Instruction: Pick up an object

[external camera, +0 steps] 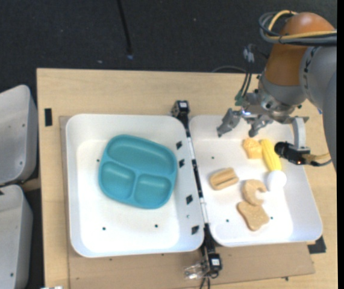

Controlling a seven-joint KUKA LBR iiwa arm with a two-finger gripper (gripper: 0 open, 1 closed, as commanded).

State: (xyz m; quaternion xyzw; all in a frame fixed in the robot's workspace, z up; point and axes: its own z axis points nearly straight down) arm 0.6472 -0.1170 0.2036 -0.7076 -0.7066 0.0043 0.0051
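My gripper (241,125) hangs over the far part of the right bin (220,221), its two grey fingers spread apart with nothing between them. Just below and right of it lie an orange-yellow block (252,148) and a yellow corn cob (270,154). A white egg-like ball (275,180) sits below the corn. A tan bread roll (223,178) lies mid-bin. Lower down are a bitten tan cookie (254,191) and a tan bread slice (252,215).
The left bin (81,221) holds a teal divided plate (138,171). A black clamp (180,108) sits at the far end of the seam between the bins, and more clips line that seam. The wooden bench edge (51,101) runs around both bins.
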